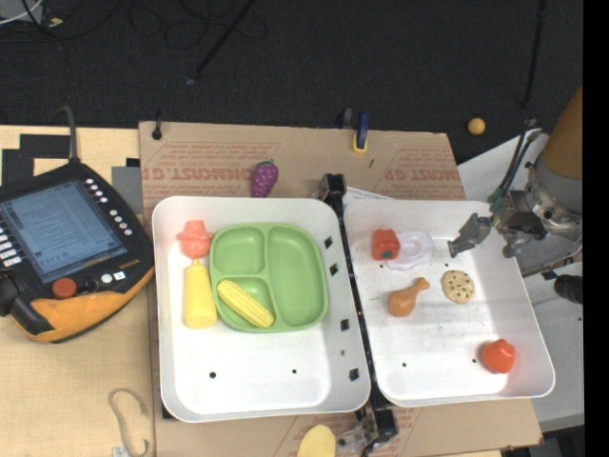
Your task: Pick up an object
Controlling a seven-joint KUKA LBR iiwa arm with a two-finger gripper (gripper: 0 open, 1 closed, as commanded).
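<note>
Cookie (458, 286): right bin (533, 388), nearest the arm; likely light, stiff, flat, so pinch across its edges.
Drumstick (408, 297): just left; narrow end offers grip.
End effector (485, 234): released, fingers spread above the cookie, grasping nothing.

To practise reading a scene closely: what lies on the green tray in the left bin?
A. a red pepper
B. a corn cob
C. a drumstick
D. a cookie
B: the corn cob lies in the green tray's lower-left compartment, in the left bin.
</note>
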